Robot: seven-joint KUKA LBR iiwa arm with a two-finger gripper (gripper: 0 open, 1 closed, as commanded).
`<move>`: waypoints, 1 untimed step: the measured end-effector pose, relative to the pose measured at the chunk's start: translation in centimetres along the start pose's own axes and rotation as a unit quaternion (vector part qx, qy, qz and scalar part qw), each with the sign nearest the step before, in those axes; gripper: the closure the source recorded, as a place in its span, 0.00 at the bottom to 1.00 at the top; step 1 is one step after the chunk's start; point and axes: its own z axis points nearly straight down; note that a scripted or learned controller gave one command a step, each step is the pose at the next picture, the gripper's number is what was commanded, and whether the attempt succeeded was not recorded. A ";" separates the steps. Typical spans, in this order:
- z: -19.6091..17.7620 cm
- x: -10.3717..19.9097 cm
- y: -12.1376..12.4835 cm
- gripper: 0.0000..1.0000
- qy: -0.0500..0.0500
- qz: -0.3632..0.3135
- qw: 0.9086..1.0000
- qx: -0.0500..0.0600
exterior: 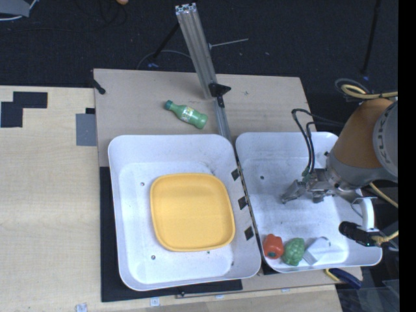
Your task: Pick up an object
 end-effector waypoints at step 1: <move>-1.2 -0.1 0.0 1.00 0.000 0.001 1.000 -0.001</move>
